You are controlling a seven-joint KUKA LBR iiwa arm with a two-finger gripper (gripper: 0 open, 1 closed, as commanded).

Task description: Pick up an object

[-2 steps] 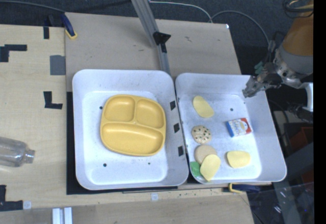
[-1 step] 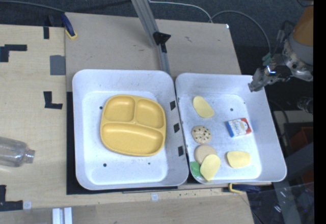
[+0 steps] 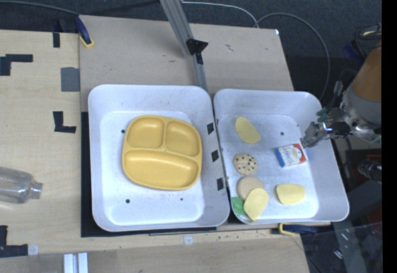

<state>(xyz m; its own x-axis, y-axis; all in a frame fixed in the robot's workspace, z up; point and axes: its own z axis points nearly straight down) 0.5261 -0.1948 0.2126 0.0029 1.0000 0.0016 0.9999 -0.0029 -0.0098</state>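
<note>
Where the two white bins meet at mid-table, their inner rims touch; the left bin (image 3: 105,141) carries one yellow divided plate (image 3: 162,152), with bare floor all round it. Right bin (image 3: 267,104): widest bare floor at its far half and centre; items gathered along the left side and near edge.

Contents, right bin:
- yellow piece (image 3: 247,130), oval, far left, apart from the rest.
- cookie (image 3: 245,163), round, speckled, just below it.
- tan round piece (image 3: 248,186), touching a yellow-green piece (image 3: 257,203) with a green bit (image 3: 237,206) at the near-left corner.
- yellow lump (image 3: 290,193), near right.
- small carton (image 3: 290,155), white, blue and red, lying tilted near the right wall.

Arm: enters from the right, orange band high at frame edge, wrist over the bin's right rim. Claw (image 3: 311,134) just beside the carton, not touching it; nothing seen between the fingers; whether they are apart or together cannot be told.
</note>
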